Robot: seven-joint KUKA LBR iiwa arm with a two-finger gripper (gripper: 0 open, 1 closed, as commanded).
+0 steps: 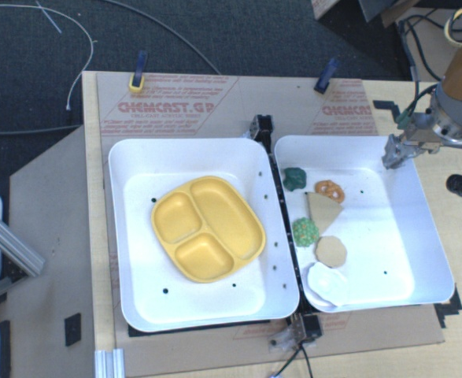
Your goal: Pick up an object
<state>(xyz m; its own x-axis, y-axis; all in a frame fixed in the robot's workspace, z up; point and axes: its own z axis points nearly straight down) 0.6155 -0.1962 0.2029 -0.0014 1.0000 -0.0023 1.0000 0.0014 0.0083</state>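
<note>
a: where do we see the gripper [394, 157]?

b: at the far right corner of the right bin [388, 290], just over its rim, hanging from the grey arm [451, 116] with the orange band. nothing sits between its fingers.

a: are they spread or pressed together?

b: we cannot tell; they are too small and blurred.

a: and the things to pick?

b: all lie along the left side of the right bin, well apart from the gripper. we see a dark green lump [294, 179] farthest back, a pretzel [329, 189] just beside it, a tan wedge [323, 209] under that, a broccoli floret [305, 230] touching the wedge, a round tan cookie [331, 251], and a white piece [326, 283] in the near left corner.

a: the left bin [136, 290]?

b: we see a yellow divided plate [208, 227] with three compartments, lying flat in the middle.
</note>
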